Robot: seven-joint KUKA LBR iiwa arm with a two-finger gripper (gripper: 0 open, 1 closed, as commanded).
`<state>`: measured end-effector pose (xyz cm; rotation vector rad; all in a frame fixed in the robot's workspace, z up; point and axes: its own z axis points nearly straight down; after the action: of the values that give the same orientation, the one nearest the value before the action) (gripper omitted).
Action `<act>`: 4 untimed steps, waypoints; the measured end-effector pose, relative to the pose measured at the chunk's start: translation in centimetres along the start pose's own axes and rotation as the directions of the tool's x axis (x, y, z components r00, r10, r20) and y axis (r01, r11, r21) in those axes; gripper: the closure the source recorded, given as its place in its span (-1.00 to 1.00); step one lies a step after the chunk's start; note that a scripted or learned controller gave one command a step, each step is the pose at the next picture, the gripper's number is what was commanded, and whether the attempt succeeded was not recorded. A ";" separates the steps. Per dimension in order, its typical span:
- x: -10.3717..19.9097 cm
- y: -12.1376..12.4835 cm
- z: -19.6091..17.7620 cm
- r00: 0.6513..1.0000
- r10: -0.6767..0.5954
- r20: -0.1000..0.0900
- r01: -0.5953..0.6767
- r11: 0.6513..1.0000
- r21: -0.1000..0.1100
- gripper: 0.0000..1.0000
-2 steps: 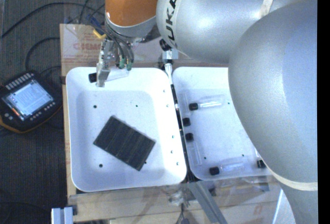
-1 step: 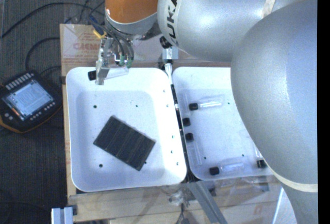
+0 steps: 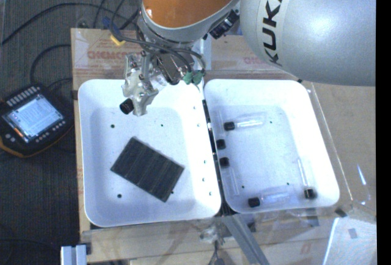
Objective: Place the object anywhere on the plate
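Two shallow white bins sit side by side, and the layout splits the job: target on one side, stock on the other. At the left, the left bin carries the plate, a dark ribbed rectangle lying flat and skewed near the bin's middle; its top is bare, so nothing is placed yet; flat and apart from the walls, it offers a broad landing area from above. The gripper hangs over the far part of that same bin, beyond the plate and not above it; the wrist points down, with the orange band and grey body of the arm looming in from the right; whether the gripper is spread, pressed together or carrying anything I cannot tell from this angle. The right bin holds what are probably the objects, clear tubes with black caps; they lie scattered along its edges, well apart from the plate.
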<state>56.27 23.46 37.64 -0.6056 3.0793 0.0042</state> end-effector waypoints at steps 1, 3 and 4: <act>0.4 0.1 -5.8 0.767 -0.641 0.002 0.641 0.767 -0.001 1.00; 0.1 0.6 -7.8 0.766 -0.642 0.015 0.642 0.766 -0.004 1.00; 0.0 0.7 -8.7 0.766 -0.642 0.022 0.642 0.766 -0.005 1.00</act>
<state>56.01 24.13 46.36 -1.6129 2.6729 0.0268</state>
